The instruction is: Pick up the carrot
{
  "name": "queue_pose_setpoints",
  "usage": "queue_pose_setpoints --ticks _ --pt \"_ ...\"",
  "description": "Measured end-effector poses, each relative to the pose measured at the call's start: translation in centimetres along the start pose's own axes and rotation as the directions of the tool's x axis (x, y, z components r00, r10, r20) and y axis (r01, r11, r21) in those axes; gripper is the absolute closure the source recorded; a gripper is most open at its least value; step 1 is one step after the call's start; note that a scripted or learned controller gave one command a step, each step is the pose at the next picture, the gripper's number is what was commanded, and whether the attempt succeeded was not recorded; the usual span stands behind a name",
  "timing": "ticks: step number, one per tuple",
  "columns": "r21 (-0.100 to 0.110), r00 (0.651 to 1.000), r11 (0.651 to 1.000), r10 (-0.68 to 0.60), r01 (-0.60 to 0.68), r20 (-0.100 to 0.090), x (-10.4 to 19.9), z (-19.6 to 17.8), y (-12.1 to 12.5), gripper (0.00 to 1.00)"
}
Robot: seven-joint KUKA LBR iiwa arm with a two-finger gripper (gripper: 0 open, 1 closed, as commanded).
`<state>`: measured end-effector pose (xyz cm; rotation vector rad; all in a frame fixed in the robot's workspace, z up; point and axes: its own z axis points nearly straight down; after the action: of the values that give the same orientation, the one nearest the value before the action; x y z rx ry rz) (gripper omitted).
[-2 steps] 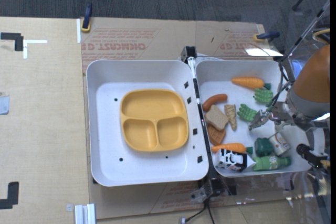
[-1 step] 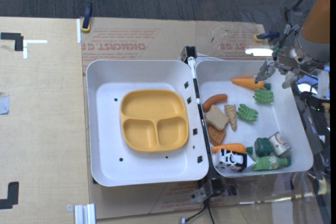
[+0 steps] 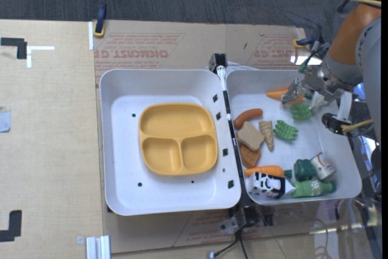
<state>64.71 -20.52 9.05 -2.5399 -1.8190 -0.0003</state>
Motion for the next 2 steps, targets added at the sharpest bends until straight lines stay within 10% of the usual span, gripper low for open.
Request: queue_pose_setpoints --ticks 2 --pt "0.074 0.907 0.904 0.421 -0.421 0.014 1.12 0.33 0.09 0.0"
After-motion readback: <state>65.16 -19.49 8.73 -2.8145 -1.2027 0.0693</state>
